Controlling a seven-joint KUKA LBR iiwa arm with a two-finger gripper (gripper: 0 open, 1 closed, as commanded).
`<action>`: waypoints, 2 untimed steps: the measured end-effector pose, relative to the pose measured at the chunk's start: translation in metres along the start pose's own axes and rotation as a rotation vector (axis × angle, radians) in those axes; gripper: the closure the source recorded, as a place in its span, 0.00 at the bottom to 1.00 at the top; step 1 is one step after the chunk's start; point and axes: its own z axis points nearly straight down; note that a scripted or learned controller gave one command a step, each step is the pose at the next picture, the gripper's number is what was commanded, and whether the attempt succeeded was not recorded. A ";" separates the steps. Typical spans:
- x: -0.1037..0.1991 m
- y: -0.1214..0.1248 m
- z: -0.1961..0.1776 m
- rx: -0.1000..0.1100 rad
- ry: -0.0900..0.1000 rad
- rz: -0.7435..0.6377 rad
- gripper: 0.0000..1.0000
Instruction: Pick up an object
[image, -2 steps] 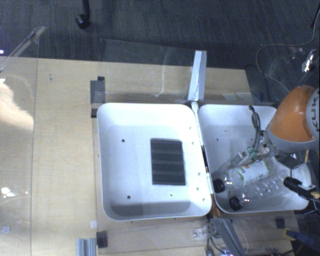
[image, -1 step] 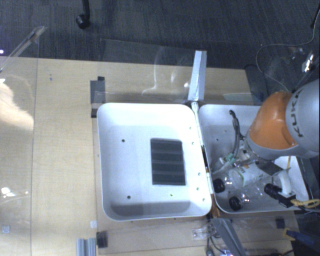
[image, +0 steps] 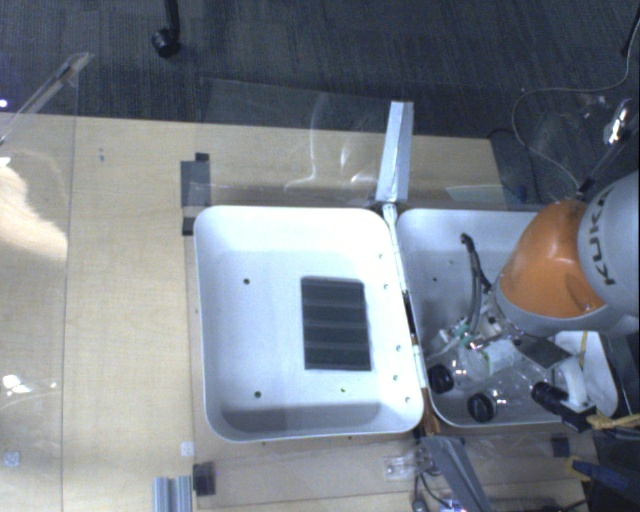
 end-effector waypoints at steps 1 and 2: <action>0.001 0.004 -0.012 -0.006 0.000 -0.001 1.00; 0.001 0.004 -0.012 -0.006 0.001 -0.002 0.00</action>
